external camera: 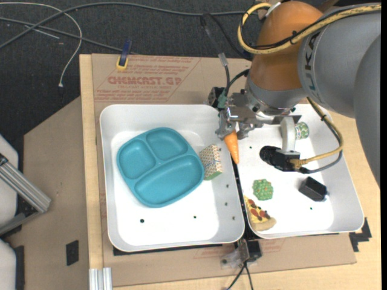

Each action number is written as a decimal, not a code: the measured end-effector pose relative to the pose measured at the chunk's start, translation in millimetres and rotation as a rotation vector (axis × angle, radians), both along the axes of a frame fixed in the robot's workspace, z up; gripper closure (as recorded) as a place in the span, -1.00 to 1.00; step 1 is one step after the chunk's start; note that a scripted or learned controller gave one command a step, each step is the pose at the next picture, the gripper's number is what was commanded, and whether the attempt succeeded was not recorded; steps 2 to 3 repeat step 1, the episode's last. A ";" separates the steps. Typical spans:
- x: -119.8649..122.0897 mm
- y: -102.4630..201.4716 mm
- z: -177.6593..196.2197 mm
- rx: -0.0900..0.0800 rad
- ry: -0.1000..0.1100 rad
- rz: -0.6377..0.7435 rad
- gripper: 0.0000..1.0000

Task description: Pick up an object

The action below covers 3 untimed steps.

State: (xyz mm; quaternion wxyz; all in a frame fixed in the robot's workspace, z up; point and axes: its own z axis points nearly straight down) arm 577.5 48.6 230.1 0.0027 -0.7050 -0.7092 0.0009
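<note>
Reaching in from the right, with the gripper [231, 132] poised over the seam where the two white bins meet. Closed narrow on the thick end of an orange toy carrot [233, 150], held with the pointed tip downward and leaning a little to the right, just over the bins' inner rims. In the left bin [115, 186]: a blue divided plate [158, 165] with three compartments, lying flat near the middle. Just beside its right edge, touching or nearly so, a small patterned block [210, 161] with a green side, close to the left of the carrot. In the right bin [341, 201]: a green broccoli-like toy [262, 189] near the inner wall, and a toy pizza slice [259, 215] in the near corner just below it. Further right and apart from both, a small black block [313, 188]. Under both bins, a sheet of brown cardboard [145, 80] printed in red, with a blue clip [125, 53] at its far edge. Beyond that, dark floor crossed by thin pale cables [36, 18].
</note>
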 end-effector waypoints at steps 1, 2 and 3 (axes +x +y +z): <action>-9.6 42.7 -6.5 -0.001 -0.001 -0.001 1.00; -9.6 42.7 -6.5 -0.001 -0.001 -0.001 1.00; -9.6 42.7 -6.5 -0.001 -0.001 -0.001 1.00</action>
